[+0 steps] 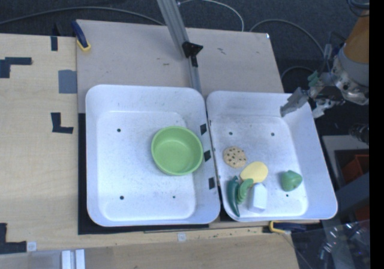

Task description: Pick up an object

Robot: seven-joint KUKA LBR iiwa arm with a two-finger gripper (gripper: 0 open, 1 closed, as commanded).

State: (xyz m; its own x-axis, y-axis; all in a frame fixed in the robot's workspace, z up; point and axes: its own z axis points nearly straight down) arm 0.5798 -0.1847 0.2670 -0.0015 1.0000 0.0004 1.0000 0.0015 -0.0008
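The surface is pale wood with dark tape marks, on a dark carpeted floor strewn with thin cables. On it sit two shallow white bins, speckled and glossy. The left bin lies well away from the jaws and holds a round green bowl. The right bin lies just under and beyond the jaws, which hang over its far right rim, blurred and partly cut off by the arm's grey wrist; whether they are apart or together cannot be told, and nothing shows between them. Well apart from the jaws, near the bin's front edge, cluster a yellow rounded piece, a green lump, a speckled cookie, a small white block and a dark green leafy shape, hard to make out.
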